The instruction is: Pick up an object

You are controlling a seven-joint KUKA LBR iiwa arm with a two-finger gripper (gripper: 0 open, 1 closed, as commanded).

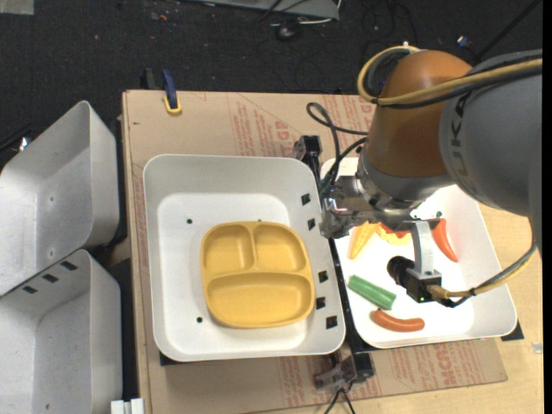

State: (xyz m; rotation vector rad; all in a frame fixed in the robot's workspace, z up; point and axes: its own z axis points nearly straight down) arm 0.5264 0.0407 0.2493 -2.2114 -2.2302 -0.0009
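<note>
My gripper (342, 216) hangs low over the left edge of the right bin (483, 313), close to the divider between the two bins. Just to its right lie a yellow toy piece (361, 240) and an orange piece (393, 231), partly under the wrist. A red-orange chili (445, 239) lies further right. Toward the front of the bin are a green piece (372, 291) and an orange-red sausage shape (398, 322). The grey arm with its orange band (414, 110) hides the back of this bin.
The left bin (172, 188) holds a yellow divided plate (256, 273) at its middle. A black attachment with a cable (410, 279) hangs from the wrist over the right bin. Folded white bins (52, 197) stand off the bench at left.
</note>
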